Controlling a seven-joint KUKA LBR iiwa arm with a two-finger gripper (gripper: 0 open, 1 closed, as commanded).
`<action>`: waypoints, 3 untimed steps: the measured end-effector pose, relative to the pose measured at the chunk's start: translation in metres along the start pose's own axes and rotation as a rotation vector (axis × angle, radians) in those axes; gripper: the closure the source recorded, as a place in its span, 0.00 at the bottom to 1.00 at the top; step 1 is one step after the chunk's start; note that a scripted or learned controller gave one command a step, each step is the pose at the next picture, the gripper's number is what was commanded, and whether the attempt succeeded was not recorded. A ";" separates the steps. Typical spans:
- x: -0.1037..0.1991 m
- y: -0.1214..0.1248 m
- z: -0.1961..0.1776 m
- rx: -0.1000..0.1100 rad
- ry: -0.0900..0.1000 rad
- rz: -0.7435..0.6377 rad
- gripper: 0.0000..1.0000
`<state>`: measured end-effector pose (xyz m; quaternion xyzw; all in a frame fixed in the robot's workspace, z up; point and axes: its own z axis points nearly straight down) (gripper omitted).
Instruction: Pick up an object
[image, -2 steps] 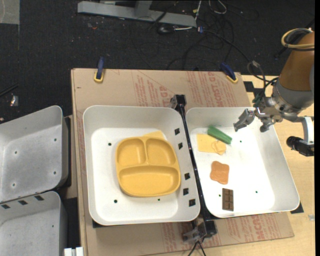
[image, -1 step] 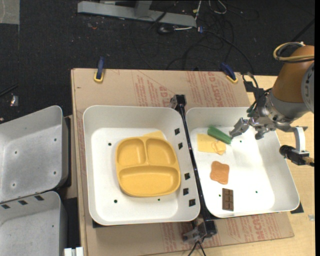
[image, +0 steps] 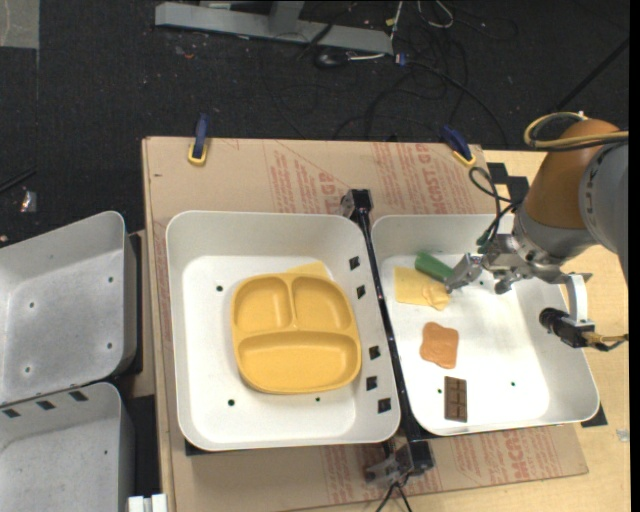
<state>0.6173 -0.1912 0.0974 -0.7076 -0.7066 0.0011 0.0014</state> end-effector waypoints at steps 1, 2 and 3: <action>0.000 0.002 -0.014 -0.006 -0.002 0.000 1.00; -0.003 0.005 -0.077 -0.009 -0.002 -0.003 1.00; -0.001 0.001 -0.140 -0.009 -0.002 -0.003 1.00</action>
